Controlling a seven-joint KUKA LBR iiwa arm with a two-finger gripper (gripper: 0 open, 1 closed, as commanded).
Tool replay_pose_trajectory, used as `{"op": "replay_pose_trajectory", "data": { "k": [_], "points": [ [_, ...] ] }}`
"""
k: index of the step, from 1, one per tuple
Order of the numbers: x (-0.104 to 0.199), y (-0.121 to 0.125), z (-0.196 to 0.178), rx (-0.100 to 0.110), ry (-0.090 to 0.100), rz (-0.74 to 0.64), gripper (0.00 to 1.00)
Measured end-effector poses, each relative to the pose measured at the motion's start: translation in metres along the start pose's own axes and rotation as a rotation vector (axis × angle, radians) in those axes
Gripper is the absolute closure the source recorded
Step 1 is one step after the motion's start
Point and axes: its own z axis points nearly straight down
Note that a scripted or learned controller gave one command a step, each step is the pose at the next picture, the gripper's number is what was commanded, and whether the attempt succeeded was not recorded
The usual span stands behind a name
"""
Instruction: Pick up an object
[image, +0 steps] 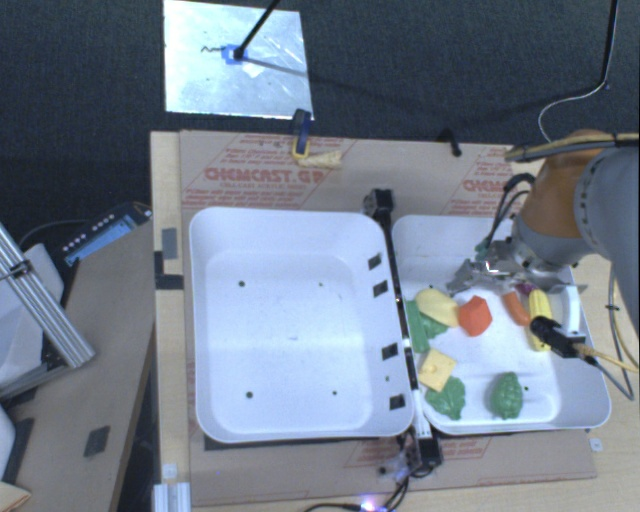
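looking down at a slant on a bench (110, 330) topped with a cardboard sheet (270, 165), two shallow white bins sit side by side. the left bin (290, 320) is the larger-looking one. the right bin (575, 400) holds a scatter of small toy foods. the grey arm (610, 205), with its orange band (555, 195), reaches in from the right and hangs over the upper part of the right bin. its gripper (478, 272) sits low near the bin's upper middle, just above a yellow piece; whether the fingers are apart or together cannot be told.

in the right bin, from larger to smaller: a green leafy piece (506, 394) near the lower right; another green piece (446, 397) at the lower left; a yellow rounded piece (436, 305) with its long axis slanting from upper left to lower right; an orange block (474, 315) touching it on the right; a yellow cheese-like square (436, 369); a corn cob (539, 318) lying almost up-and-down; and a small carrot (517, 307) just beside it, tilted.

a shiny metal plate (200, 60) lies beyond the bench.
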Motion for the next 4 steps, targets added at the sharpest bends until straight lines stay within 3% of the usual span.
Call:
{"op": "replay_pose_trajectory", "data": {
  "k": [1, 2, 3, 4],
  "points": [
    [-0.007, -0.029, 0.000, -0.001, 0.002, -0.005, 0.00],
    [-0.007, -0.027, -0.011, -0.005, 0.001, -0.006, 1.00],
    [-0.053, -0.016, -0.002, -0.008, 0.001, -0.004, 1.00],
    [-0.056, -0.058, -0.003, -0.011, -0.001, -0.006, 1.00]
  ]
}}
